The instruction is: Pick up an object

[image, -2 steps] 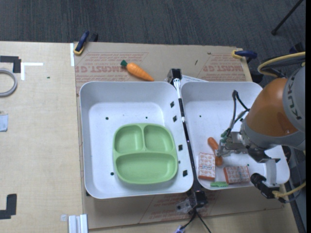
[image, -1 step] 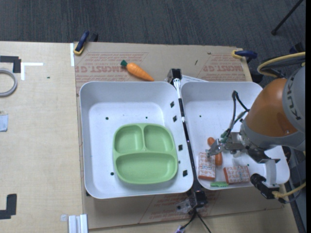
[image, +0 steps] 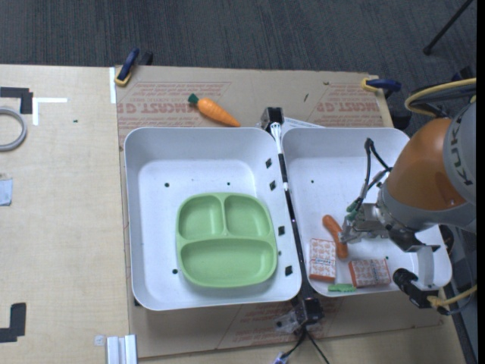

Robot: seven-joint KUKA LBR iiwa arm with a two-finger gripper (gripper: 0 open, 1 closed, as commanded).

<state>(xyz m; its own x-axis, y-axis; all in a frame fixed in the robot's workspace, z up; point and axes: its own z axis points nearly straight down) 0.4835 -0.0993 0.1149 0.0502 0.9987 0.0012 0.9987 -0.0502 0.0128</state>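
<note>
My gripper (image: 350, 232) hangs low in the right-hand shallow white plastic bin (image: 326, 154), at the lower right of the frame, close over a small orange sausage-shaped toy (image: 334, 235); whether it touches, I cannot tell. Two small printed cards (image: 323, 260) lie just below. A green three-part plastic plate (image: 226, 240) sits in the left bin (image: 144, 226).

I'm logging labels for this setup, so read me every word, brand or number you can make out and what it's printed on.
"KU", cut off by the frame edge: grey robot arm.
Red print, upside down, not legible: brown cardboard sheet.
Print too small to read: two red-and-white printed cards.
</note>
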